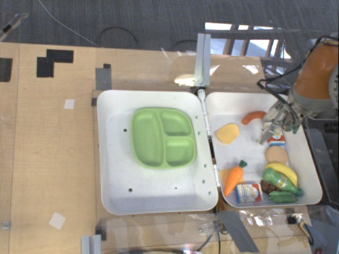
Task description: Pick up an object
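- Right now the gripper (270, 133) hangs low over the right bin (315, 165), near its far right side, with the grey arm and its orange band (317, 73) coming in from up and to the right.
- Fingers look slightly spread and pointing down-left; nothing is visibly between them.
- Just below the gripper, about touching the fingertips: a small red, white and blue item (276, 138), too small to identify.
- Up and left of the gripper, close by: a red sausage (253, 117) lying on the bin floor.
- Left of the gripper, a bit further off: a yellow flat piece (228, 133), chip-like or cheese-like.
- Below the gripper: a tan round piece (276, 154), then a yellow banana (283, 171) just below that.
- Further below, at the near right corner: a dark green bottle (279, 181) and a green vegetable piece (284, 196), packed together.
- Down and left of the gripper: an orange carrot (233, 178) with a green top, tilted, and a small can (248, 192) on its side just beside the carrot's tip.
- Far left of the gripper: the left bin (111, 194), holding a green divided plate (162, 137) near its middle, lying flat.
- Both bins sit side by side on the wooden bench (47, 157), touching along the middle edge.
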Controlling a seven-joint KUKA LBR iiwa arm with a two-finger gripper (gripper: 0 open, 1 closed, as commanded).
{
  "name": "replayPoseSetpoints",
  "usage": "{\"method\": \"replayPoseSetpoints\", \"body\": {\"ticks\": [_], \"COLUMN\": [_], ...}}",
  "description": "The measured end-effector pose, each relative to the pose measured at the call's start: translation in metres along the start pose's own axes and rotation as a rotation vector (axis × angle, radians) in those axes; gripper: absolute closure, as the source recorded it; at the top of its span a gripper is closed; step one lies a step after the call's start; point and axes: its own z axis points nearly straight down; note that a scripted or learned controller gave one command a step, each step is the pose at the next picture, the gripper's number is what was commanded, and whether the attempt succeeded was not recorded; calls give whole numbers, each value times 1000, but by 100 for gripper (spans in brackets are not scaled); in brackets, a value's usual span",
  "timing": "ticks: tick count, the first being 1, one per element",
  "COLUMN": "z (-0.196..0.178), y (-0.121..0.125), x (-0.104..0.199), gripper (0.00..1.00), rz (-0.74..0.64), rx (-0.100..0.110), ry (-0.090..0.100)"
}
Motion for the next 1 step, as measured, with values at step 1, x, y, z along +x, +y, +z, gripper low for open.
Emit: {"method": "replayPoseSetpoints", "body": {"ticks": [1], "z": [0], "y": [-11], "x": [30], "gripper": [0], "rz": [162], "rx": [-3], "ry": [0]}}
